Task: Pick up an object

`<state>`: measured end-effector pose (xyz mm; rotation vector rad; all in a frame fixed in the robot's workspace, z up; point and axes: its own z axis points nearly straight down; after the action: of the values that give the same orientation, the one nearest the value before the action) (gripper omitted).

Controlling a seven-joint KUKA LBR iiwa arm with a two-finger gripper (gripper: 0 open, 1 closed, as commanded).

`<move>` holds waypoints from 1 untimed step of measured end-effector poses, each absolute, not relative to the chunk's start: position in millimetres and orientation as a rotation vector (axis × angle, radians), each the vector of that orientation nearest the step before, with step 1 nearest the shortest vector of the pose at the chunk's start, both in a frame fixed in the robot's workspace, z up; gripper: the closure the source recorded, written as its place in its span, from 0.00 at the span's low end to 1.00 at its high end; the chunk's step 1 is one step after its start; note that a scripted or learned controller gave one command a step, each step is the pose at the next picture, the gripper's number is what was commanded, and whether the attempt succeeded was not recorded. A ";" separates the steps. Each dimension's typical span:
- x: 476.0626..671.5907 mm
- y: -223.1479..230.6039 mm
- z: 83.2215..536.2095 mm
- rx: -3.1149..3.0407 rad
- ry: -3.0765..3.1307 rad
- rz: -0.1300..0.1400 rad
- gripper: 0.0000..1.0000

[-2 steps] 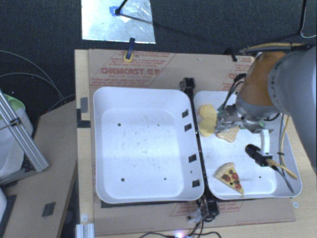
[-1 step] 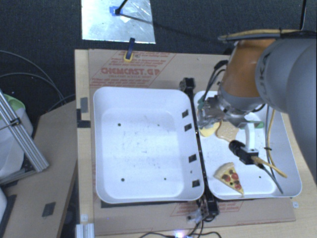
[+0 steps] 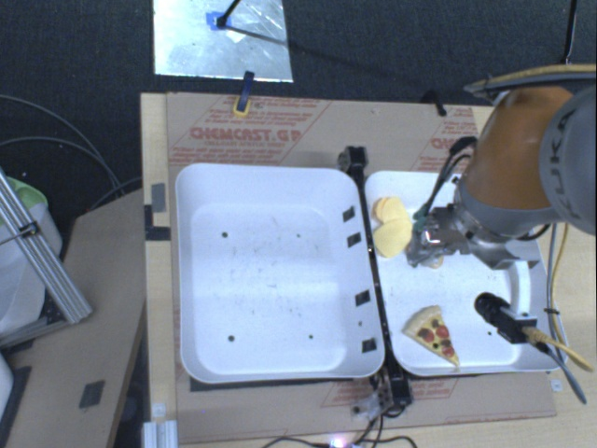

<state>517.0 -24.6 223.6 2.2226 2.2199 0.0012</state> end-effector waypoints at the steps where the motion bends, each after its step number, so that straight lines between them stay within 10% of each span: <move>1: 504.5 33.6 287.2 2.207 2.230 0.012 1.00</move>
<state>504.5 33.6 287.2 2.2069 2.2301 0.0124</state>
